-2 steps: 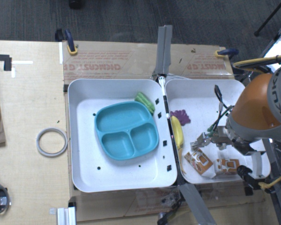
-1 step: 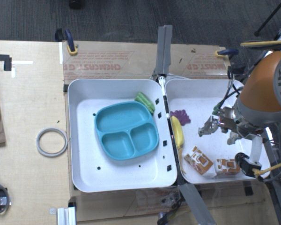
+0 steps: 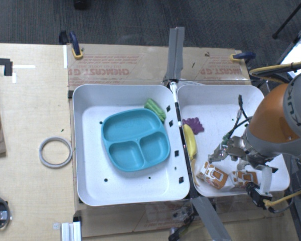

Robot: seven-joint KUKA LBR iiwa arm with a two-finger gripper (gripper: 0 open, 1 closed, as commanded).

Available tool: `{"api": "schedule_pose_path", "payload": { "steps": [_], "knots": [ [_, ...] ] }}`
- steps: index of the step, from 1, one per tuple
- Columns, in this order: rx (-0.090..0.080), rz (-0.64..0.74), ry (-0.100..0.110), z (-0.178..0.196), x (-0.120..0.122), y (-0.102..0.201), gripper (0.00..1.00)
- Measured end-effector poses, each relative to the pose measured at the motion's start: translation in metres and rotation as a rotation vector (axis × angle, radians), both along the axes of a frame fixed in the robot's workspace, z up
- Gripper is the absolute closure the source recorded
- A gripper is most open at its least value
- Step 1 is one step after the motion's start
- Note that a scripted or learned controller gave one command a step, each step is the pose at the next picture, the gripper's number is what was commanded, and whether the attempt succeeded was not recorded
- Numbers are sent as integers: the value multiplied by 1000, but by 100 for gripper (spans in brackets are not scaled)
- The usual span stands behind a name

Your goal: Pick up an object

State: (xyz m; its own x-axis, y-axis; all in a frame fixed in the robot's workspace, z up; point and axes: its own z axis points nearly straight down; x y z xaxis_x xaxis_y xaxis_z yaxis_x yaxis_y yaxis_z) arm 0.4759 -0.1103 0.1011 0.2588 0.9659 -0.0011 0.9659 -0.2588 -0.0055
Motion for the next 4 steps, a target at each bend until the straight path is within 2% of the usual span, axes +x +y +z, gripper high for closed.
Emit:
{"api": "schedule_pose_path", "payload": {
  "steps": [1, 2, 3, 4],
  "knots": [
    [1, -2, 2, 8, 0, -1, 100],
    [-1, 176, -4, 115, 6, 22, 100],
    [-1, 177, -4, 115, 5, 22, 0],
    [-1, 371, -5, 188, 3, 65, 0]
  ]
}}
